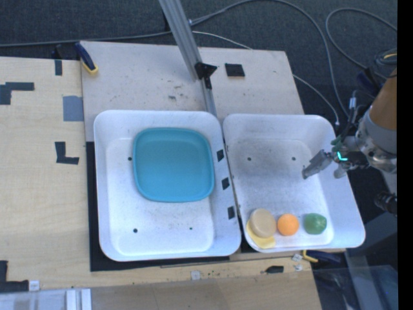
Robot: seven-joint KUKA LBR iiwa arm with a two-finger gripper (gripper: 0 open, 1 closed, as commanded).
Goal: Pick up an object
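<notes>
My arm (387, 118) shows an orange band over a grey wrist, black cabling alongside, a teal light, and a dark grey gripper (314, 166)

Two shallow white bins are seen side by side on the tabletop (39, 173). A square blue plate (173, 164) is carried flat in the left bin (110, 192). Along the near edge of the right bin (271, 147), three things are lined up: a tan and yellow round piece (262, 228), an orange ball (288, 225) just beside it, and a green ball (315, 223). The pincer (315, 165) is held over the right bin's right side, well apart from the three things, with nothing seen between its fingers.
</notes>
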